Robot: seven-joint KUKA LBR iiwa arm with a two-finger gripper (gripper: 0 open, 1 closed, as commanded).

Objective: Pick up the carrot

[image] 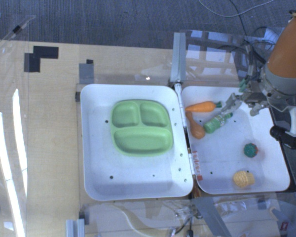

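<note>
Camera view: pale wooden bench (44, 147), grey carpet (113, 9) beyond, end effector (230, 108) state unclear above carrot (201, 107).

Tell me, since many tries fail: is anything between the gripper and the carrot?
Nothing visible. The gripper hangs just right of the carrot in the right bin. A green toy lies just below that path, beside a brown one.

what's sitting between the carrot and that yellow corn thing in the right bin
In the camera view, a green cucumber-like piece lies just below the carrot; beyond it, bare white bin floor runs to the corn.
</note>
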